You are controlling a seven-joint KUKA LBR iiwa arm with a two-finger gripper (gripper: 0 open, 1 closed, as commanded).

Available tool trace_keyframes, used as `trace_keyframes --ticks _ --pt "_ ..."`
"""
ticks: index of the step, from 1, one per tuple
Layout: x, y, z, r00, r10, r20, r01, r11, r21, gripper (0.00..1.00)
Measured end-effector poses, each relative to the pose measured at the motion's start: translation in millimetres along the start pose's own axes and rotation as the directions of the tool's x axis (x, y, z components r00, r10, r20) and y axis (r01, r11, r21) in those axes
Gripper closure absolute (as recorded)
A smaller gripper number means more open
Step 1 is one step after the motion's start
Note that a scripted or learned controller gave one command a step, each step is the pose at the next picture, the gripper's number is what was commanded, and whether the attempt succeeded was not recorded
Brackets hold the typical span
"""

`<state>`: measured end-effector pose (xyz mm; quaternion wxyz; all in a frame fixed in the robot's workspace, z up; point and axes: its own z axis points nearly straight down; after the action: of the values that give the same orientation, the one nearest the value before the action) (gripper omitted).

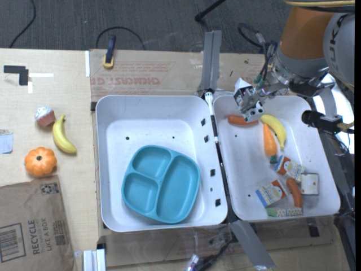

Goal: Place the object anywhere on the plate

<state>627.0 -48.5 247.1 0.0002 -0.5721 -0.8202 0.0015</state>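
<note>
A glossy blue three-compartment plate (162, 183) sits bare toward the left bin's (107, 151) front edge. In the right bin (327, 202), toy foods crowd the right side; the gripper (252, 107) hovers at the back-left corner above a sausage (243, 120), beside a banana (274, 129). Finger spacing cannot be told.

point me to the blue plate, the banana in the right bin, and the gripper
blue plate (163, 184), camera view, on the ridge between its compartments
banana (275, 127), camera view, middle of its yellow curve
gripper (252, 110), camera view, midway between its fingertips
</note>
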Motion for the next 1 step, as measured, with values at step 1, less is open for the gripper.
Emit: trace_keyframes --ticks 1 --pt "76.9 -10.2 56.2 0.952 -0.306 -0.001 0.306 0.952 -0.001 1.0"
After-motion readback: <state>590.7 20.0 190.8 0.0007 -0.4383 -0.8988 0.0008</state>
